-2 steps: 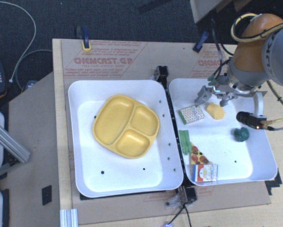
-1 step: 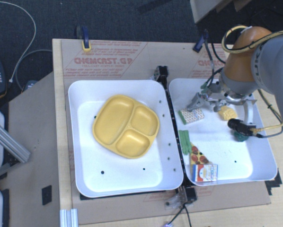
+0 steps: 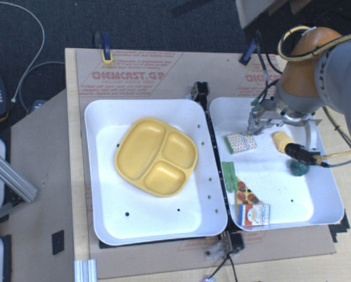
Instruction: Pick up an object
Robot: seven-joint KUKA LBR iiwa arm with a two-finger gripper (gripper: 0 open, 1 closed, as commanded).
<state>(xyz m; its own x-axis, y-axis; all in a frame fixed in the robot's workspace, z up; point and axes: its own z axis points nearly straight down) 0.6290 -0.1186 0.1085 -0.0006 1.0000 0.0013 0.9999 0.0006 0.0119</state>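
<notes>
End effector [image 3: 255,126] just above patterned pad [image 3: 240,143], right bin [image 3: 322,210].

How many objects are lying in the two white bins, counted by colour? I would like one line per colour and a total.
Yellow: 2, the divided plate and a small yellow piece.
Green: 1, a green strip.
Teal: 1, a small round item.
Patterned or multicoloured: 2, a speckled pad and a printed box.
Total: 6
</notes>
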